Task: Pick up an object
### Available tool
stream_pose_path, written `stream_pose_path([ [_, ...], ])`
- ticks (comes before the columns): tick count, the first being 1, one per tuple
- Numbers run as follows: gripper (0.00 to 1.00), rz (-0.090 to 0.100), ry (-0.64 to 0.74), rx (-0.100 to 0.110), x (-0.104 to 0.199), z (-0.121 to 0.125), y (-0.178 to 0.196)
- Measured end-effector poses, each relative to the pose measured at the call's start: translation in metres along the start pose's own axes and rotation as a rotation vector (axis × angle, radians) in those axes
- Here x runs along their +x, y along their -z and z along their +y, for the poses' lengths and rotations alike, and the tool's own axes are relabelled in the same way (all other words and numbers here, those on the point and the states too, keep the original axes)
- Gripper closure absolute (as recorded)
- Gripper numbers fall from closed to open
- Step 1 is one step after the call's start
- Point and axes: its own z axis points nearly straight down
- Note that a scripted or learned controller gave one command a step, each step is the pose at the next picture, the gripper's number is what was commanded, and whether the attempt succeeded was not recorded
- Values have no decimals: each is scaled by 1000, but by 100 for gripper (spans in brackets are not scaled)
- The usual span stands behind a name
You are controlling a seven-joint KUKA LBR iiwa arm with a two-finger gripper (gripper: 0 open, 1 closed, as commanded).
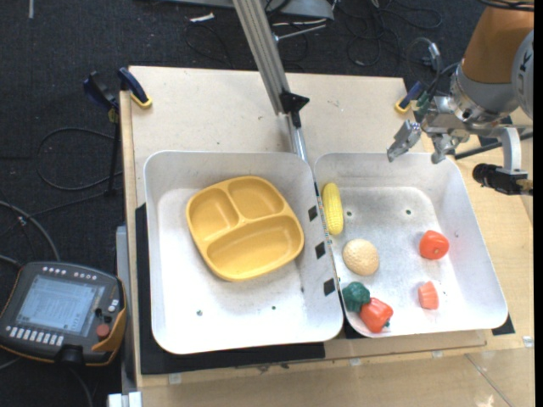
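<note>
Corn cob (333,208) sat at nine o'clock in the right bin (475,227); gripper (422,143) hovered at twelve, fingers spread, grasping nothing. I'd drop straight down, centered.

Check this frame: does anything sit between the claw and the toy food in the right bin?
Nothing visible does. The claw, fingers spread, hovers over the right bin's far edge. Bare bin floor lies between it and the tomato, the corn and the beige bread roll. The yellow divided plate sits in the other bin.
</note>
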Motion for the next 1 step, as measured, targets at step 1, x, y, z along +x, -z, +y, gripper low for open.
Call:
stream_pose_path([
  [1,0,-1,3,-12,54,-36,219],
])
